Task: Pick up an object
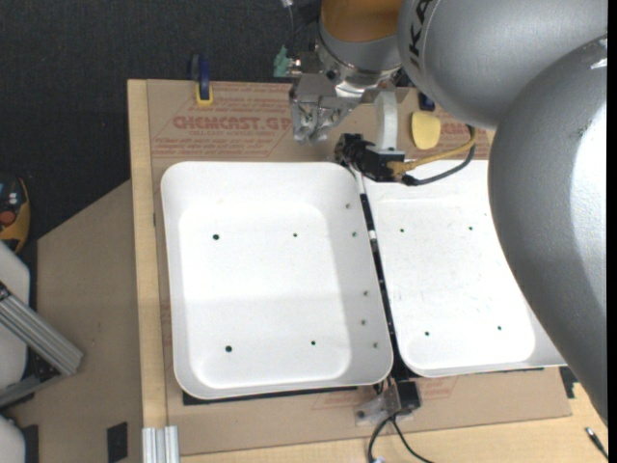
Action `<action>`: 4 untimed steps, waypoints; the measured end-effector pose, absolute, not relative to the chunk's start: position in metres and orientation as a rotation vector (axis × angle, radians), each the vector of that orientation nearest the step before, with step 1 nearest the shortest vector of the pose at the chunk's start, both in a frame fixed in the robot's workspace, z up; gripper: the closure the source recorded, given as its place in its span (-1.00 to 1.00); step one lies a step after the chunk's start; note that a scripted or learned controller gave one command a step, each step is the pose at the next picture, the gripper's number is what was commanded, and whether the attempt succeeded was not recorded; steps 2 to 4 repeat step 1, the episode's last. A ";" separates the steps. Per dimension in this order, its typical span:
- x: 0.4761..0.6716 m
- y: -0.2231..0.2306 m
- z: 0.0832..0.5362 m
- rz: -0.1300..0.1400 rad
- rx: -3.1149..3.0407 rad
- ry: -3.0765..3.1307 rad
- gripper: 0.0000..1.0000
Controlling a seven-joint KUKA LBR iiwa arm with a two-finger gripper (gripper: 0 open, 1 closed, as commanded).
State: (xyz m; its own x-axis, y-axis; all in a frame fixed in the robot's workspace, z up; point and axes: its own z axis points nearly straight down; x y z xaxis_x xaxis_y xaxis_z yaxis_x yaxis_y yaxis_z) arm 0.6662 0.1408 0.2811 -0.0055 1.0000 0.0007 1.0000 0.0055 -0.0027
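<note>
My gripper (311,123) hangs from the orange-banded wrist above the cardboard strip just behind the left bin's back rim, near its right corner. I see nothing held beneath it. The left bin (183,258) and the right bin (453,360) show plain white floors with a few small dark dots. A pale yellow rounded thing (424,129) lies behind the right bin's back edge, partly hidden by the arm.
The big grey arm covers the upper right and the right bin's far side. A blue and yellow clamp (202,78) stands at the board's back left. Cardboard (231,123) borders the bins. A small clip (400,396) sits at the front between the bins.
</note>
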 end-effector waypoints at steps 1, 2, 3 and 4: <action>0.668 0.085 0.343 -0.009 -2.233 -2.221 1.00; 0.668 0.085 0.343 -0.009 -2.233 -2.221 1.00; 0.668 0.085 0.343 -0.009 -2.233 -2.221 1.00; 0.668 0.085 0.343 -0.009 -2.233 -2.221 1.00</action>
